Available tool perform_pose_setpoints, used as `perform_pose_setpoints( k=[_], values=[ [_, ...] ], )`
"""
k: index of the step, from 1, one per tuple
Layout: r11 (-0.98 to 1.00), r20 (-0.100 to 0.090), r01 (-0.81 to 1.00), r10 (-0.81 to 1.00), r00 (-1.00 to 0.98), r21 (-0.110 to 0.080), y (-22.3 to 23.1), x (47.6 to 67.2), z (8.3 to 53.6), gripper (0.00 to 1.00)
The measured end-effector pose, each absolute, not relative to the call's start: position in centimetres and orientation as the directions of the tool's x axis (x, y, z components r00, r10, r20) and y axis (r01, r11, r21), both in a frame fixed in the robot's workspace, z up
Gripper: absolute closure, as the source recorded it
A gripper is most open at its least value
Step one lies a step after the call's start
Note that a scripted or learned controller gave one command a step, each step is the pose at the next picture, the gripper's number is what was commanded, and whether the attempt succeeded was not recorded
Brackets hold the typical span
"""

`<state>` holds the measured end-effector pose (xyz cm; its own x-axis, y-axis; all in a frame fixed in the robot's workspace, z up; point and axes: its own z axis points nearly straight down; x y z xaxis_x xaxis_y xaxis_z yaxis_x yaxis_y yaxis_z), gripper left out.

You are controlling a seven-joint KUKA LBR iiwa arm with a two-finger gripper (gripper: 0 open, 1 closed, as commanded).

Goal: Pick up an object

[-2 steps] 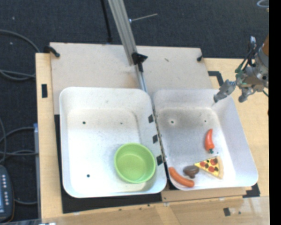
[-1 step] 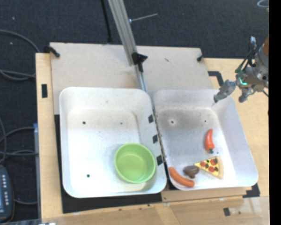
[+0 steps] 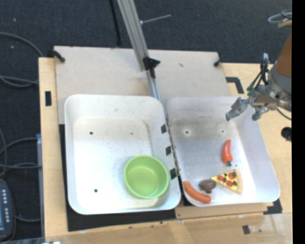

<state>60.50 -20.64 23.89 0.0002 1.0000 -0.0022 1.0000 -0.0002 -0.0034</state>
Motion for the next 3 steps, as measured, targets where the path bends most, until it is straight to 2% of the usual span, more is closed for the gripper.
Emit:
perform_pose_setpoints(
  k=[2, 3],
  values=[
    [-0.002, -0.002, 1.000, 1.000, 0.002, -0.005, -21.4, 59.0, 12.6, 0.00],
    [-0.003, -0.002, 1.000, 1.000, 0.003, 0.003, -21.5, 59.2, 14.0, 1.00]
  ],
)
